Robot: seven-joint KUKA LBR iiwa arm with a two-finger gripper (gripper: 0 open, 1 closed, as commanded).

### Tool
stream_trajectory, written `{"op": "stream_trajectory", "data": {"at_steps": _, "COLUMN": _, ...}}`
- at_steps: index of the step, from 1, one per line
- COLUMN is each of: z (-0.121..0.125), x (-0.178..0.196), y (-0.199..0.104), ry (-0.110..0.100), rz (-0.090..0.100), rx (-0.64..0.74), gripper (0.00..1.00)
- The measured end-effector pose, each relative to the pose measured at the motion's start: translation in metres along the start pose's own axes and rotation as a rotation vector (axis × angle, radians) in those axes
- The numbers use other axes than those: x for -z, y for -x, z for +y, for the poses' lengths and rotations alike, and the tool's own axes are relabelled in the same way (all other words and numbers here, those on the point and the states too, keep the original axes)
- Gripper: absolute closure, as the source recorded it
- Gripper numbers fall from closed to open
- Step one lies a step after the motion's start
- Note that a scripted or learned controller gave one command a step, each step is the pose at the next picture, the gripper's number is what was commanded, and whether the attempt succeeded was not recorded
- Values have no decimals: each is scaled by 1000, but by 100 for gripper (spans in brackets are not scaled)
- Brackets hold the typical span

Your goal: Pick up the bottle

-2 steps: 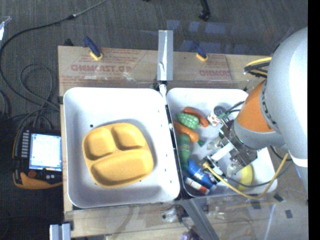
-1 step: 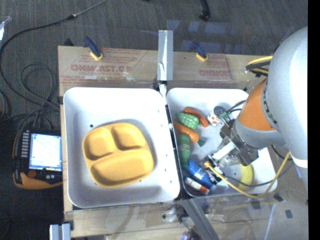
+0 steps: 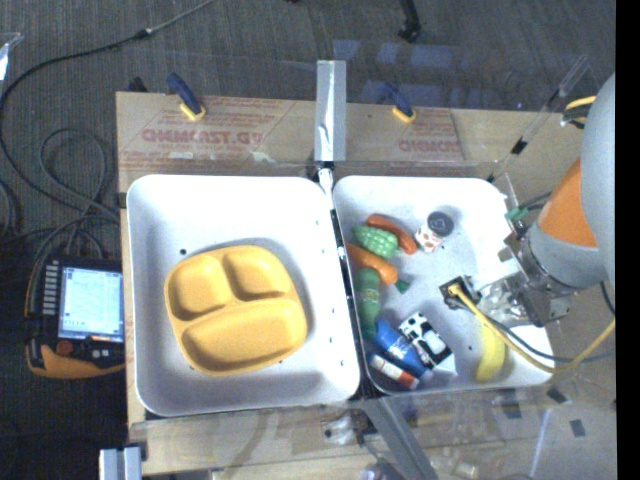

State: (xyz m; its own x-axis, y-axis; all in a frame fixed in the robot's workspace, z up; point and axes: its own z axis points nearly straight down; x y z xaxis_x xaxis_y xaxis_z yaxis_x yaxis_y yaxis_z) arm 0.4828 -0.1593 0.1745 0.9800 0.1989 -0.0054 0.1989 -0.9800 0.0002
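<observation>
Arm: a grey arm (image 3: 600, 168) with an orange band entered from the right edge of the frame and reached over the right bin (image 3: 470, 193).
Gripper: the gripper (image 3: 505, 303) sat at the right side of that bin, amid cables and a yellow lead; whether it was apart or together could not be told.
Bottle: a green bottle (image 3: 369, 298) lay near the left wall of the right bin, lengthwise down the frame, well apart from the gripper.
Around the bottle: an orange carrot (image 3: 372, 262) lay just above it, with a green toy (image 3: 377, 239) and an orange piece higher up; a blue thing (image 3: 395, 348) lay just below.
Other things: a black-and-white block (image 3: 424, 338) sat centre-low, a banana (image 3: 490, 353) lower right, a die (image 3: 427, 240) and a dark round cap (image 3: 440, 223) in the upper middle.
Left bin: the left bin (image 3: 150, 268) held a yellow divided tray (image 3: 237, 306).
Far left: a pendant (image 3: 75, 313) with a lit screen lay on the floor.
</observation>
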Motion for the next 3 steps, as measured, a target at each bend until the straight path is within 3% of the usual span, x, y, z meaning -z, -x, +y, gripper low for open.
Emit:
{"op": "stream_trajectory", "data": {"at_steps": 1, "z": 0, "x": 0, "y": 0, "ry": 0, "rz": 0, "rx": 0, "gripper": 0}}
{"op": "stream_trajectory", "data": {"at_steps": 2, "z": -5, "x": 36, "y": -118, "ry": 2, "rz": 0, "rx": 475, "gripper": 0}}
{"op": "stream_trajectory", "data": {"at_steps": 3, "z": -64, "x": -66, "y": -14, "ry": -5, "rz": -1, "rx": 538, "gripper": 0}}
